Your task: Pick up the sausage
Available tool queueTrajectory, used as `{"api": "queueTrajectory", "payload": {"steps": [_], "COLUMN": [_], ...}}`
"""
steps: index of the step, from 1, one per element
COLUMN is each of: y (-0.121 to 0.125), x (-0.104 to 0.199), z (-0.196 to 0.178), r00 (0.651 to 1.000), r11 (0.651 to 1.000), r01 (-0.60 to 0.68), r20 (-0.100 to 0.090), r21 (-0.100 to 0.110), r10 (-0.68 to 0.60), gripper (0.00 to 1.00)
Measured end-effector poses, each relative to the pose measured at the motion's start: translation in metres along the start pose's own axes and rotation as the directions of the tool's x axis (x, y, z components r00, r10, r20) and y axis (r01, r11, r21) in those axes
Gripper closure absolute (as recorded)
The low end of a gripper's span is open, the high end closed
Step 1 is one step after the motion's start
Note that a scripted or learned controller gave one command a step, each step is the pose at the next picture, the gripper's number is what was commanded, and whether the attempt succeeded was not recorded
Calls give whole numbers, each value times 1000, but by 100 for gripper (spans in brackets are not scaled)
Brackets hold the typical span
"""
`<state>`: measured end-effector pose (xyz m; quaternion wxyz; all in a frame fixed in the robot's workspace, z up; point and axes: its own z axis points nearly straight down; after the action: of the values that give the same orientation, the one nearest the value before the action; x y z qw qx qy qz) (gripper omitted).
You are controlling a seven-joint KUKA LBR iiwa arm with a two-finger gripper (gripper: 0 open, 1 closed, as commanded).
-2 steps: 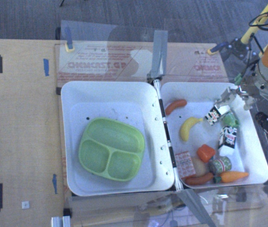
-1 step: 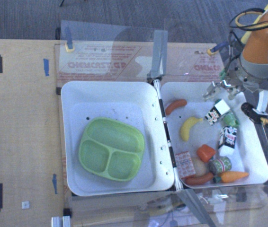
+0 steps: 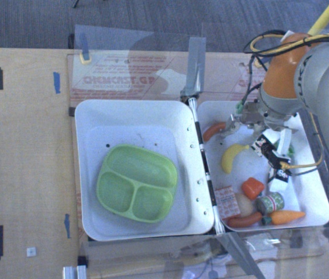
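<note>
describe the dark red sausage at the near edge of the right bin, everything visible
The sausage is a dark red, smooth, slightly glossy cylinder with rounded ends, and looks like toy plastic. It lies flat along the near wall of the right bin, running roughly left to right and gently bowed. Its right end lies close to the orange carrot, just below the small can. A red-and-white packet lies just behind its left end. Whether any of these touch it cannot be told.

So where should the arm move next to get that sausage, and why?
Probably a short move toward the near wall of the right bin. The gripper hovers at the far end, close to the banana, while the red-brown sausage lies along the near wall beside the carrot.
</note>
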<state>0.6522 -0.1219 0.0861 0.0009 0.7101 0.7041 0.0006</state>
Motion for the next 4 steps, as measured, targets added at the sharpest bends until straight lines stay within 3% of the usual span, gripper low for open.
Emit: {"api": "queueTrajectory", "payload": {"steps": [2, 3, 4], "y": [0, 10, 12], "x": [0, 15, 23], "z": [0, -2, -12], "r00": [1000, 988, 988], "r11": [1000, 987, 988], "r01": [0, -157, -152], "r20": [0, 12, 1], "r21": [1, 22, 16], "r10": [0, 157, 152], "gripper": [0, 0, 100]}}
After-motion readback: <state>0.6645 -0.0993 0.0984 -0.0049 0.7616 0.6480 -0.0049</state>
